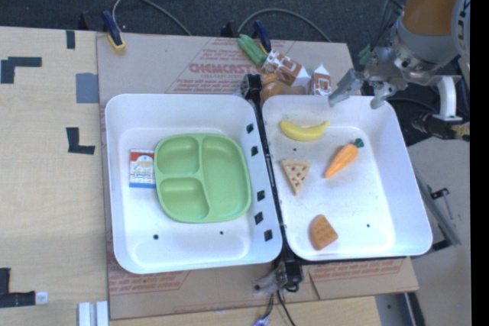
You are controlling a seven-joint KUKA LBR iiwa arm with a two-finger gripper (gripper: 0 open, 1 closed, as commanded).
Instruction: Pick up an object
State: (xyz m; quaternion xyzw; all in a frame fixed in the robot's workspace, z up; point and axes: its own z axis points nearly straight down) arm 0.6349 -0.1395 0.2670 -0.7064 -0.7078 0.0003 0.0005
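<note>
Orange carrot (341, 159): lies slantwise in the right bin (397, 187), below the gripper (359, 91) and a little toward the bench's near edge, with bare white floor on every side; to my judgement the easiest pick.
Gripper state: two fingers spread wide, nothing between them; it hangs over the far rim of the right bin.
Yellow banana (303, 130): the nearest thing, just below and to the camera-left of the fingertips, its curve lying across the bin.
Waffle wedge (295, 174): further from the gripper than the banana, close to the divider between the bins.
Brown biscuit-like piece (322, 232): furthest off in this bin, near its front.
Left bin (122, 164): well away to camera-left, holding a green divided plate (203, 177) with a small carton (142, 167) touching its edge.
Step in hand: approach, no object chosen as far as the frame tells.
Doing it well: turn the wrist so the fingers close across the carrot's narrow width, not along its length; come straight down over its thick middle; keep clear of the bin wall; close only once both fingers straddle it.
</note>
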